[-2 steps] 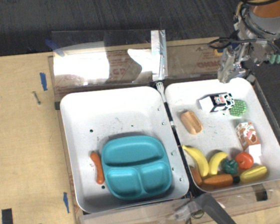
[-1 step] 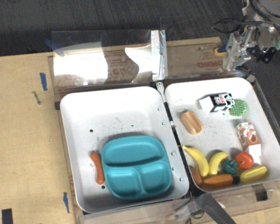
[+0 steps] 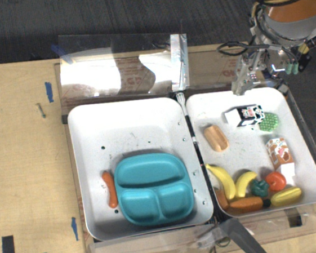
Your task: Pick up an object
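Nearest the camera, front edge of the right bin: a cluster of toy foods, touching or overlapping, namely two bananas, a carrot, a tomato, a dark green piece and a yellow piece. Mid bin: a printed carton, lying apart; a bread roll, isolated. Rear of bin: a black-and-white box touching a green ball. Left bin: a teal divided tray with a sausage just beside it. Gripper: above the right bin's rear rim, holding nothing; whether its fingers are parted or closed cannot be told. Recommended target: the bread roll, having clear space on all sides; straddle its narrow width, descend vertically. Avoid the crowded front cluster.
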You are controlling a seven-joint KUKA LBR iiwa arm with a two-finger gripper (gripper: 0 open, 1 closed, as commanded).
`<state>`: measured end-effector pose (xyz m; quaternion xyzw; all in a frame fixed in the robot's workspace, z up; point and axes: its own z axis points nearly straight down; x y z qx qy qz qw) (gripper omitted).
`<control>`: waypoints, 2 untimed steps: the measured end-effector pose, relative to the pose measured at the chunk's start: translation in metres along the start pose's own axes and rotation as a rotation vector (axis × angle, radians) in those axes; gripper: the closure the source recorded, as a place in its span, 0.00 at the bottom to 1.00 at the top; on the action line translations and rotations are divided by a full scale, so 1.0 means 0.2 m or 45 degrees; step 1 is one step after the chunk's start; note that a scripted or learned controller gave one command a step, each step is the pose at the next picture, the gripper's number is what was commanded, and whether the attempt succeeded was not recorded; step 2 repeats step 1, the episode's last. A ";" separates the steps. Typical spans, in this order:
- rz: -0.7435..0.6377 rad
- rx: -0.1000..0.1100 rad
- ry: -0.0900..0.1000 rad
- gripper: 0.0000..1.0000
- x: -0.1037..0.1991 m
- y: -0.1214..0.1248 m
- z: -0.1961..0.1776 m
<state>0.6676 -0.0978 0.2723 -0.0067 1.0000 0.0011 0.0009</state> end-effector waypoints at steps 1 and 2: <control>-0.014 0.005 -0.015 1.00 0.00 -0.09 -0.19; -0.014 0.005 -0.015 1.00 0.00 -0.09 -0.19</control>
